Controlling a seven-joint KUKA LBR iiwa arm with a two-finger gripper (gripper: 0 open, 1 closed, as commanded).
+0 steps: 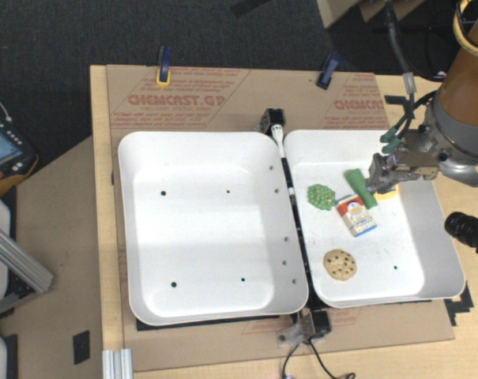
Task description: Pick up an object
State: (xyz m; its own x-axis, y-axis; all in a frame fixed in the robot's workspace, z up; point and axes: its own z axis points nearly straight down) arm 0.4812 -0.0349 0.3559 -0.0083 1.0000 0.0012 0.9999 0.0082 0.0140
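Green plastic, a flat stiff strip (359,186), lies slanted in the right bin (428,283), and my tool (383,178) hangs at its upper end; whether it touches, or how it is set, I cannot tell. The strip looks light and slick, best pinched across its narrow width. Just beside it sit a small red-and-blue carton (357,215), a knobbly green ball (321,197) and a toy cookie (340,264).
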